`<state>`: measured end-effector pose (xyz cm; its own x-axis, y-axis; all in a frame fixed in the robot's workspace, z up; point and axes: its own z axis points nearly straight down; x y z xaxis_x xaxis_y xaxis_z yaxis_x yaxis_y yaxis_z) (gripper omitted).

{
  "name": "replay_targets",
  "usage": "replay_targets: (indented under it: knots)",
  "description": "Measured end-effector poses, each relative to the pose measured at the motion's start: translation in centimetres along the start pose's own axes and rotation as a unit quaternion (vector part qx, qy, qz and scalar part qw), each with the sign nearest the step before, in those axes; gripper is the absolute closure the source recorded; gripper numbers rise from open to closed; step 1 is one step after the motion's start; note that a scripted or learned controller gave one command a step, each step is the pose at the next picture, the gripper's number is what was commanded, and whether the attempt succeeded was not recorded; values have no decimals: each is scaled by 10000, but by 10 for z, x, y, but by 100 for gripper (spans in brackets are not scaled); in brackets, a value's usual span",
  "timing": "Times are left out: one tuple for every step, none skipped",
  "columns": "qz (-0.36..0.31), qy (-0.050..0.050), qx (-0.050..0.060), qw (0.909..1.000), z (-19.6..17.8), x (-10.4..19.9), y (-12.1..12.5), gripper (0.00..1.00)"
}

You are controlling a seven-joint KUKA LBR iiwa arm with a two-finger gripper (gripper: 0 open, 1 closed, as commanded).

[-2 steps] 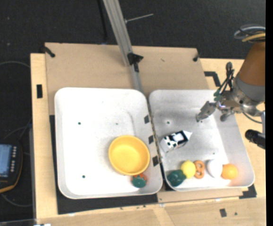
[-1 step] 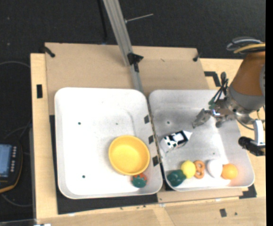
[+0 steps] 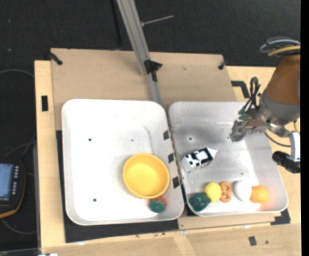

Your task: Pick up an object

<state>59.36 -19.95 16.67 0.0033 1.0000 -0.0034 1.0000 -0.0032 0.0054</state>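
The arm reaches in from the right and its pincer hangs over the upper right part of the right bin, above bare white floor — whether it is open or closed cannot be told from this slant, and nothing can be seen in its grasp. The things to pick lie well apart from it. A black-and-white toy sits near the right bin's left wall, and along that bin's near edge runs a row: a dark green piece, a yellow ball, a small orange item, a white ball and an orange ball. In the left bin a yellow bowl stands upright toward the near right corner — just beside it, nearer the rim, lies a small green and orange piece. Both bins rest side by side on the tan surface.
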Motion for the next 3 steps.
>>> replay_targets:
  knots:
    - [-29,2,-15,10000,-65,-3,0,100]
    - [-21,7,28,10000,-56,-5,1,100]
    - [-47,22,16,10000,-69,43,-9,100]
